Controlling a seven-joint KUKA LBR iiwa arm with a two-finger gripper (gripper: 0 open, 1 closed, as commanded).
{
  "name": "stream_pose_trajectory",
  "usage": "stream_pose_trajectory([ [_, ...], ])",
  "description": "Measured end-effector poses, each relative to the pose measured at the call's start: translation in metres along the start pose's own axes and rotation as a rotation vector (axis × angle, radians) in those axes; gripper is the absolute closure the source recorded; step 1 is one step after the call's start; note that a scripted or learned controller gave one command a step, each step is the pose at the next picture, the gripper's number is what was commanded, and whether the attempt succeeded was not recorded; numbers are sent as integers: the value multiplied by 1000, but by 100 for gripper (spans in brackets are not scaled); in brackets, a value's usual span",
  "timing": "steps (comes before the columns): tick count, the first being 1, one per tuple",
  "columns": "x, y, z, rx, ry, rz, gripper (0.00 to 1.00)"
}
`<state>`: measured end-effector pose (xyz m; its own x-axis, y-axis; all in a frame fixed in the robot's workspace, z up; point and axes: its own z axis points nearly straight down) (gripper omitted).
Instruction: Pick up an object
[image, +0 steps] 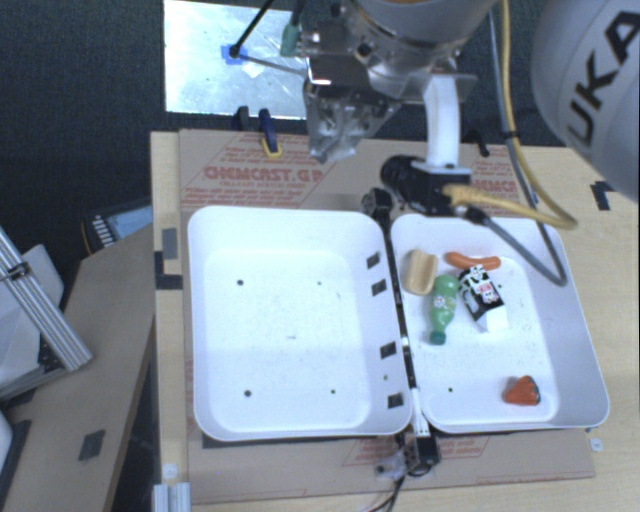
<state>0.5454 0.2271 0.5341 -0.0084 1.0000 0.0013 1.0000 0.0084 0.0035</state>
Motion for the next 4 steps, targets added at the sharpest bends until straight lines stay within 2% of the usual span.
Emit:
stream_pose_trajectory([
  [1,-2,-2,-12,-2,1,-2,100],
  [2,-3,-42,-1,4,-1,2,100],
  [3,-25,-60,80,10,-4,9,100],
  [4,-19,-47,4,-6,3,4,100],
])
